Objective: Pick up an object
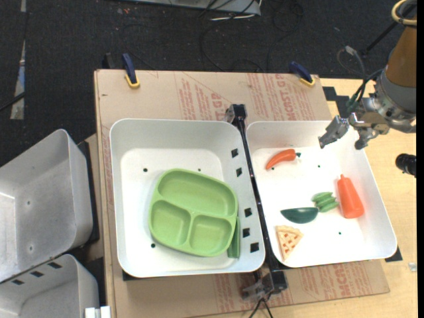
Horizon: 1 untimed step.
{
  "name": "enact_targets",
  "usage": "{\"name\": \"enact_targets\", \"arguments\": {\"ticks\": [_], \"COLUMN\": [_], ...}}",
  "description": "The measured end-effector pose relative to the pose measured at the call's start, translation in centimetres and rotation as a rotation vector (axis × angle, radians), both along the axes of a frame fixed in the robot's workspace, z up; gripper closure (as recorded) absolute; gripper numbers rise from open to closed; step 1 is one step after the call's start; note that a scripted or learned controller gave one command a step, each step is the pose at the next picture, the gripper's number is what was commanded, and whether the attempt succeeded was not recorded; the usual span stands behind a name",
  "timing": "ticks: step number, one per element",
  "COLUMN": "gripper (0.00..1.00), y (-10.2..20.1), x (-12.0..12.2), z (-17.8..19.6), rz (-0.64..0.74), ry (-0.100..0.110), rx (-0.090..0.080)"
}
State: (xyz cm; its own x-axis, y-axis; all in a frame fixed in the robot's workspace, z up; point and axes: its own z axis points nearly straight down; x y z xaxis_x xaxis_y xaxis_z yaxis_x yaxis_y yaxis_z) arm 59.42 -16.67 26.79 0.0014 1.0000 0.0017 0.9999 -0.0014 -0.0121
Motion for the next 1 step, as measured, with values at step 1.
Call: {"name": "enact_targets", "arguments": {"ticks": [1], "gripper": [0.00], "y": [0.04], "x": [0.22], "z": [0.68], "rz": [0.003], "ry": [-0.012], "rx": [-0.002]}}
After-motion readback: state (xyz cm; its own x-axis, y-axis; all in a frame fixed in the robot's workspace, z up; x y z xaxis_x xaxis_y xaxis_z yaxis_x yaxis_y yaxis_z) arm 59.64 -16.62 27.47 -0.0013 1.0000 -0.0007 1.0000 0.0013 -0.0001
